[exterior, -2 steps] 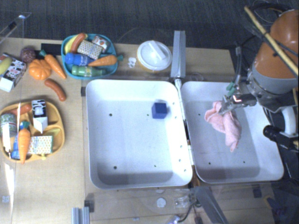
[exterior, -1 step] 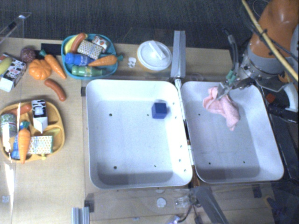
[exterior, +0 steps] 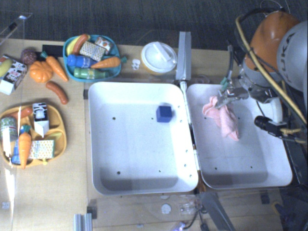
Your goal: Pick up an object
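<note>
A pink cloth [exterior: 222,118] is pinched at its upper end by the hand [exterior: 226,96], the rest draped down to the floor of the right bin [exterior: 269,176], near the back wall. Open room is left toward the front. A blue cube [exterior: 164,113] is left in the left bin [exterior: 125,177].

The gripper [exterior: 226,97] hangs over the right bin [exterior: 250,174], apparently pinching the upper end of a pink cloth [exterior: 224,118]. A blue cube [exterior: 164,113] sits in the left bin [exterior: 130,172].
</note>
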Robot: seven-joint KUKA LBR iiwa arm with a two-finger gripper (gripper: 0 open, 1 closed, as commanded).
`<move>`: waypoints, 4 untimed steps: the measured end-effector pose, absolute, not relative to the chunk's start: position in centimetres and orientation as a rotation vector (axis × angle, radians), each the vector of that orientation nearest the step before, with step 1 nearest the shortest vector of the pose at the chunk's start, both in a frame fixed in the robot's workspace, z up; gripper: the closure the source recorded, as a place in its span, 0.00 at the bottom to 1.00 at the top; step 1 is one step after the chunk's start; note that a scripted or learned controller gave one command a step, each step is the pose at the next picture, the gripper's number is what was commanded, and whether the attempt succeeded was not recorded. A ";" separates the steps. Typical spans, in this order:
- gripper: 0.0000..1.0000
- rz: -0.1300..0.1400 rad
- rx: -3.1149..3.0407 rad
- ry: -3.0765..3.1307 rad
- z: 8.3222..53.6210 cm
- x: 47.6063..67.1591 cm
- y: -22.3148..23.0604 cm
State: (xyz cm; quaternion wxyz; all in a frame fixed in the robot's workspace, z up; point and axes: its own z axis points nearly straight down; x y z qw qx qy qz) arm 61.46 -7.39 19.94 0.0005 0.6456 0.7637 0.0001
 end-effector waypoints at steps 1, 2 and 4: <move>1.00 0.003 1.701 2.636 18.5 67.0 -6.6; 0.00 0.003 1.701 2.635 18.5 67.0 -6.6; 0.00 0.011 1.631 2.658 9.4 60.6 -15.4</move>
